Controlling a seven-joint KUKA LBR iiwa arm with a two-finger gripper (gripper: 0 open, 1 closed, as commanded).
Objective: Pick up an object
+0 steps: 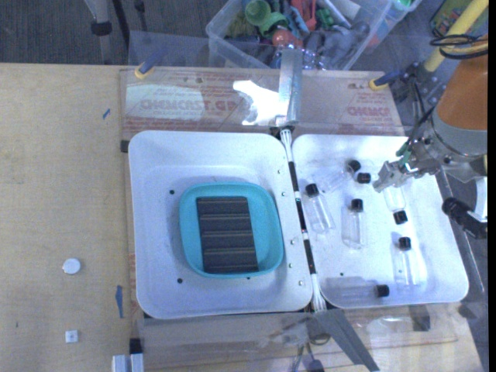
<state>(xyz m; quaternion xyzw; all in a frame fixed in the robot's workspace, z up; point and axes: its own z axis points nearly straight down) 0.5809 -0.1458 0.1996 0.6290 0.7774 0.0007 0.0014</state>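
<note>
Reaching in from the right, the arm (465,107) sits over the right bin (442,285), orange band up top, grey wrist below. Gripper (399,170) is low over the bin's upper right part, near the small clear vials there; finger state can't be told, too blurred and small. Nothing visibly held.

Right bin holds several clear vials with black caps, scattered apart: one (317,208) near the left wall, one (353,223) in the middle, one (406,260) at lower right, one lying flat (356,290) along the front edge, one (396,201) just below the gripper, and a couple (345,177) near the top centre. Which one is under the gripper is unclear.

Left bin (155,169) holds a teal tray (190,231) in its middle, with a dark ribbed block (225,233) lying inside it.

Tabletop (54,169) at left carries a small white disc (71,266). A clear tub (232,33) of coloured toys stands behind the bins.
</note>
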